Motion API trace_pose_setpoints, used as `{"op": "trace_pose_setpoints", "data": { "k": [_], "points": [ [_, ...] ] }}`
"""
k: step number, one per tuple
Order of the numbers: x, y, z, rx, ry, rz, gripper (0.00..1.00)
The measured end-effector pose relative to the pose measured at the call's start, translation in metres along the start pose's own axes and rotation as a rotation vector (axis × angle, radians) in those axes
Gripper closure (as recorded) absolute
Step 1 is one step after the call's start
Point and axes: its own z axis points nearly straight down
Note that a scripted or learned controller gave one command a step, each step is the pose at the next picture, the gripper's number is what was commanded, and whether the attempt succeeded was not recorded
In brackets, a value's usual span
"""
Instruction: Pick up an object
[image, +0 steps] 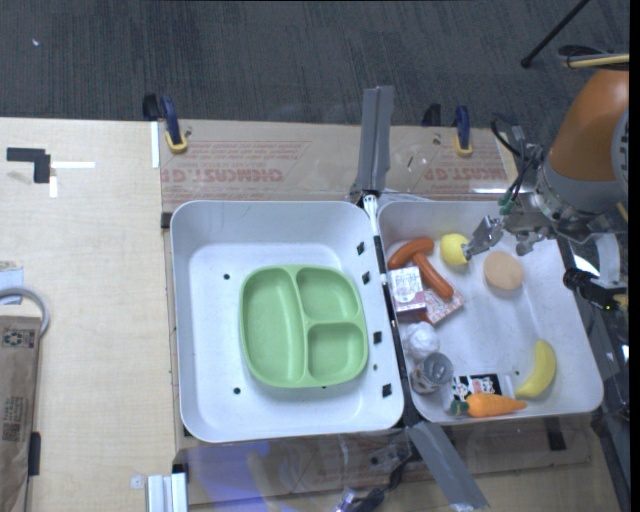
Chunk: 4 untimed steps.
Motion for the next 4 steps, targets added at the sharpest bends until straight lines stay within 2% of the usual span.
{"op": "trace_pose_setpoints", "data": {
  "k": [1,2,3,4],
  "points": [
    [-0.019,-0.052,0.003,-0.001,0.001,-0.151,0.0],
    [0.029,-0.004,0.064,-0.003,-0.002,-0.055,0.0],
    [0.042,-0.076,0.079,0.0,0.001,-0.018,0.0],
    [0.042,-0.076,0.073,0.004,0.002,-0.015,1.0]
  ]
}}
